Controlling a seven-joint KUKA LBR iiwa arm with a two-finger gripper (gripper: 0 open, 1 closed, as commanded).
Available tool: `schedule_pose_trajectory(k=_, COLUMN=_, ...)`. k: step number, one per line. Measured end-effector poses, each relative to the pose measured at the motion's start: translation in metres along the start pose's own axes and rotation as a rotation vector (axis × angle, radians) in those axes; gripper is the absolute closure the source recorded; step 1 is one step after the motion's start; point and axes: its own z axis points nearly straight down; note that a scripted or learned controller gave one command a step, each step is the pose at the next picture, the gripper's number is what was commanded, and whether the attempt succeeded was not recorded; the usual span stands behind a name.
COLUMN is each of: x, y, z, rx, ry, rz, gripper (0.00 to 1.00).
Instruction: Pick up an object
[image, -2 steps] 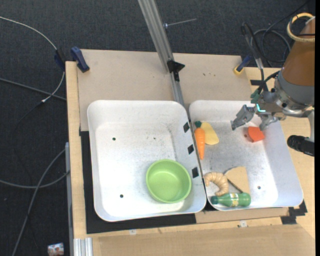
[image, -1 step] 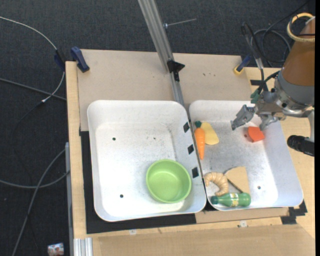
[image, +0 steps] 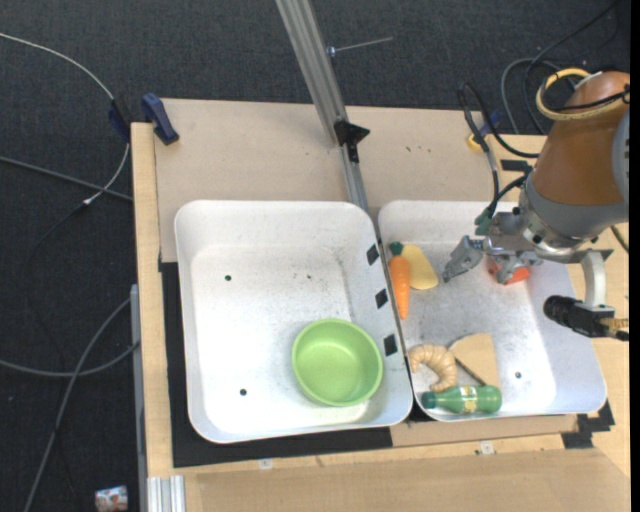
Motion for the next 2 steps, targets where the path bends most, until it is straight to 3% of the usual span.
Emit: schedule_pose_trajectory(k=2, x=-0.002, y=-0.009, z=0.104, rx=0.0, ry=0.0, rz=0.001, gripper=0.0)
